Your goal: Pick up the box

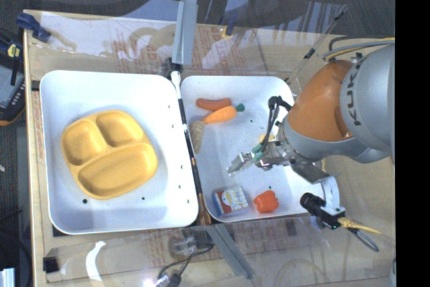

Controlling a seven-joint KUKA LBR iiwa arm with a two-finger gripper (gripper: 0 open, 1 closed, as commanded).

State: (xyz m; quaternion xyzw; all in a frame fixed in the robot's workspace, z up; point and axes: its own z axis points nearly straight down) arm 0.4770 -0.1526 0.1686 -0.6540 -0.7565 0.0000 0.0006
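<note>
Two shallow white bins are seen side by side; the right bin (222,87) serves as the landmark. The small red, white and blue box (230,200) is found lying at its near edge, just beside an orange-red toy pepper (267,201). The metal two-finger gripper (236,164) is poised above the bin's middle, apart from the box; whether it is spread cannot be told. An orange toy carrot (222,115) lies toward the far wall.
</note>
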